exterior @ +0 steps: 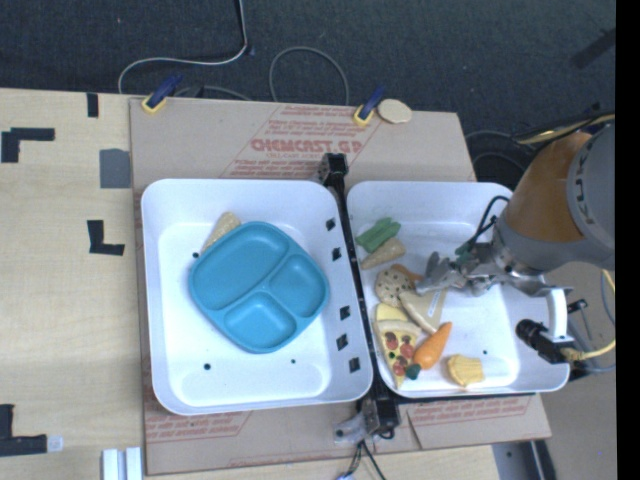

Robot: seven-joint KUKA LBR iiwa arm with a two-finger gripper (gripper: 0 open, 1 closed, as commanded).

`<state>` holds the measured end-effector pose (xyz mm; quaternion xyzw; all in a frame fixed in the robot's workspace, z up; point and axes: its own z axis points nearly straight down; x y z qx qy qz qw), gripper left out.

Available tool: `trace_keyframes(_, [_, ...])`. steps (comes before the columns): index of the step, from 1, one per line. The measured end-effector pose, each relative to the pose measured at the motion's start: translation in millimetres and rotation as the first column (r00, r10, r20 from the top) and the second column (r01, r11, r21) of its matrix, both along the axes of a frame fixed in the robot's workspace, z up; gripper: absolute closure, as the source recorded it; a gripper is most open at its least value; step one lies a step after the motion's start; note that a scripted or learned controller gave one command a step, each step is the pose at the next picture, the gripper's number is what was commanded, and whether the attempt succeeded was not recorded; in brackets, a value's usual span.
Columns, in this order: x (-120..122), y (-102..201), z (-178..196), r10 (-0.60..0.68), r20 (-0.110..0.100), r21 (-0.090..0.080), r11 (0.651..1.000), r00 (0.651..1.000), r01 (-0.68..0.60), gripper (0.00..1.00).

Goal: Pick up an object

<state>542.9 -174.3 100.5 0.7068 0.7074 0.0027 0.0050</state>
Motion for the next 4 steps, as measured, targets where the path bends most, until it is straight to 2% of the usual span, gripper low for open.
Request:
trace_keyframes(1, [-55, 50, -11, -0.004, 0.004, 0.0, 1.0, 1.0, 0.004, 0.0])
trace_keyframes(2, [-18, 79, -14, -0.001, -0.008, -0.002, 1.0, 1.0, 0.001, 0.0])
trace_keyframes(3, [25, -3, 36, -0.004, -0.004, -0.002, 1.0, 1.0, 0.004, 0.0])
trace_keyframes(4, [76, 38, -18, 0.004, -0.011, 0.001, 1.0, 1.0, -0.004, 0.0])
